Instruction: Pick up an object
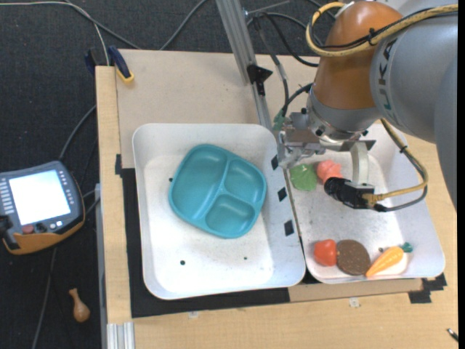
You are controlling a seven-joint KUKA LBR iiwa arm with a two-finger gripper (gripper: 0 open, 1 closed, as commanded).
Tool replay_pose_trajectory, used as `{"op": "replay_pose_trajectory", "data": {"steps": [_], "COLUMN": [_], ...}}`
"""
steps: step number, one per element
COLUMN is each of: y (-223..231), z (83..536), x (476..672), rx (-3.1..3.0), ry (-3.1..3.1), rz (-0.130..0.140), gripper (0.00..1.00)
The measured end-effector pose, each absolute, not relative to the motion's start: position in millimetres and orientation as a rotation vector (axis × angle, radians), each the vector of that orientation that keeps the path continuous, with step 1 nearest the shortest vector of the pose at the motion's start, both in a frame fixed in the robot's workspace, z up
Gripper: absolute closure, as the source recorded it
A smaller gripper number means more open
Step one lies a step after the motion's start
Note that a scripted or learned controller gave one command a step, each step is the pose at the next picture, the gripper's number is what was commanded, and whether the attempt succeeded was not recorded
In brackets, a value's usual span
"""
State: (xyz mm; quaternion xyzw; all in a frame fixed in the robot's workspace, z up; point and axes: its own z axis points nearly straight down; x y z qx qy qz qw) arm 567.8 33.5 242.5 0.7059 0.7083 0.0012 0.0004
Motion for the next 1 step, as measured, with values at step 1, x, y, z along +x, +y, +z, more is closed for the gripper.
{"op": "replay_pose_trajectory", "data": {"steps": [1], "y": [87.2], "z": [227.6], "x": [580.4], "rx": [2.215], "ry": [2.228], "rz": [0.002], "gripper": [1.00]}}
